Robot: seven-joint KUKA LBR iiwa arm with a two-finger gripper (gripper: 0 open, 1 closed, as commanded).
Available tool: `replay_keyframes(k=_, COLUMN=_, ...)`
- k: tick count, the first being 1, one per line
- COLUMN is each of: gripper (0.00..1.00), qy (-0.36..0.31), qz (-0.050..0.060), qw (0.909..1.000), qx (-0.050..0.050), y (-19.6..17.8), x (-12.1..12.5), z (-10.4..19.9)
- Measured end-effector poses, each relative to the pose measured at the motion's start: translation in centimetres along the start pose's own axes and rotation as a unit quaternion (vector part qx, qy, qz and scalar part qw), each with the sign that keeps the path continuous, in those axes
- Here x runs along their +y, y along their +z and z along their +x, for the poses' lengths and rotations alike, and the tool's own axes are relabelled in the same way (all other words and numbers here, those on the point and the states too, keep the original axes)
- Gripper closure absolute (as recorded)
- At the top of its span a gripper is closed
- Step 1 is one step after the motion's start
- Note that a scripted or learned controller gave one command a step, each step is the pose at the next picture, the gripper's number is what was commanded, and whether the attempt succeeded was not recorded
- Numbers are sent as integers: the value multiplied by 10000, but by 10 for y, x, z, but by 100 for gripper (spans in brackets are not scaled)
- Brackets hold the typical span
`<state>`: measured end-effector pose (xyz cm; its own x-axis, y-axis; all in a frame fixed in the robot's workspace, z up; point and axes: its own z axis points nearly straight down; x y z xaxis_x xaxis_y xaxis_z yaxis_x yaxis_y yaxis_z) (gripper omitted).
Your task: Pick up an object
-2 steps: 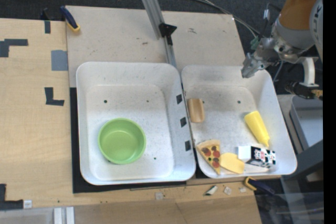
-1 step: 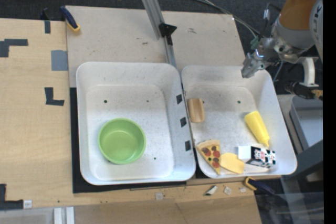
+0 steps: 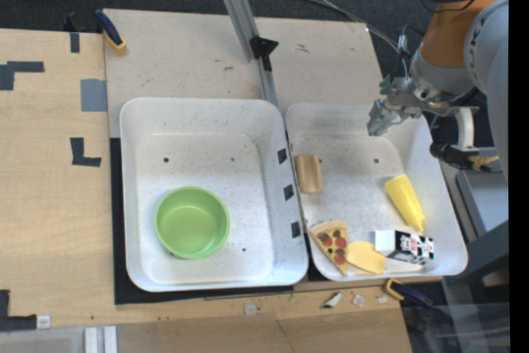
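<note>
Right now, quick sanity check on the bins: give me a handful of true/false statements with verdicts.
1. The green bowl sits in the left bin. True.
2. The pizza slice lies in the left bin beside the bowl. False: it lies in the right bin, near its front left corner.
3. The tool hangs over the back part of the right bin. True.
4. The tool holds the yellow bottle. False: the bottle lies on the bin floor, apart from the tool.
5. The small brown block lies close to the right bin's left wall. True.
6. The green bowl is tipped on its side. False: it stands upright, opening up.
</note>
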<state>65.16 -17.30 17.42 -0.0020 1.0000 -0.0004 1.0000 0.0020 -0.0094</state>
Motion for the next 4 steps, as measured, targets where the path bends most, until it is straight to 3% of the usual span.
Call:
replay_keyframes(k=1, gripper=0, qy=-1, qz=3, qw=10000, qx=3, y=68, x=-4, z=5)
replay_keyframes(k=2, gripper=0, qy=-1, qz=-35, qw=10000, qx=-3, y=85, x=-3, z=6)
replay_keyframes(k=3, gripper=100, qy=-7, qz=-26, qw=10000, qx=-3, y=76, x=-4, z=6)
replay_keyframes(k=4, gripper=100, qy=10, qz=-60, qw=10000, qx=2, y=30, x=-11, z=9)
